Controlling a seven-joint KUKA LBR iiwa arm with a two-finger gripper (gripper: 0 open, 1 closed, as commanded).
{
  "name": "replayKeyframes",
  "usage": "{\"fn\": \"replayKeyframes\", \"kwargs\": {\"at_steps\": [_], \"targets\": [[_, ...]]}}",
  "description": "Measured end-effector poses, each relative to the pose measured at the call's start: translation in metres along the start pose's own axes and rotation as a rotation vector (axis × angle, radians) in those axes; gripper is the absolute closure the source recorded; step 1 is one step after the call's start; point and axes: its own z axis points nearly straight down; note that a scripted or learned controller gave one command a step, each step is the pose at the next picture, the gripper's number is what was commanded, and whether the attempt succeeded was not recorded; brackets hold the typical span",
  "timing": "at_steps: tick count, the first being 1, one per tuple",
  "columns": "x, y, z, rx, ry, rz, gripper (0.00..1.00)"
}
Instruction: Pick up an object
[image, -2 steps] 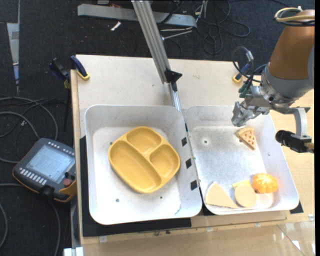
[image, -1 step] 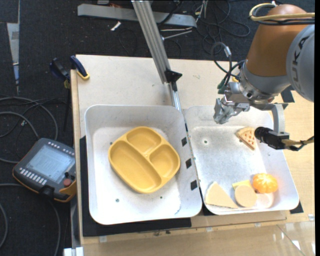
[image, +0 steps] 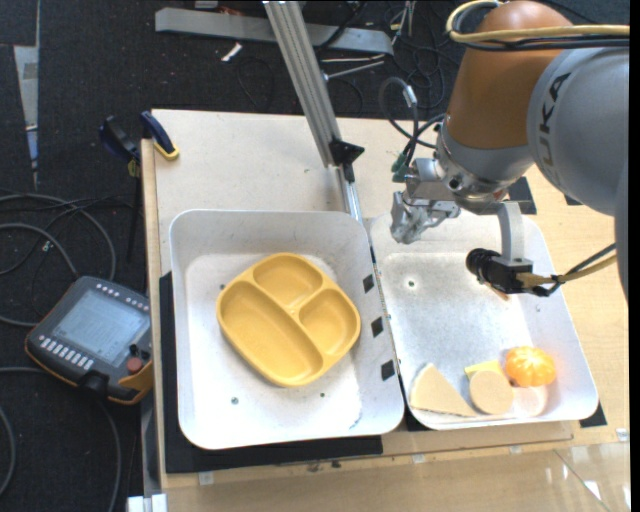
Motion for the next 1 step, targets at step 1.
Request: {"fn": "replayKeyframes", "kwargs": {"at_steps": [1], "targets": [[0.0489,0.0055,0.0048,0.0,0.0,0.001,1.0]]}}
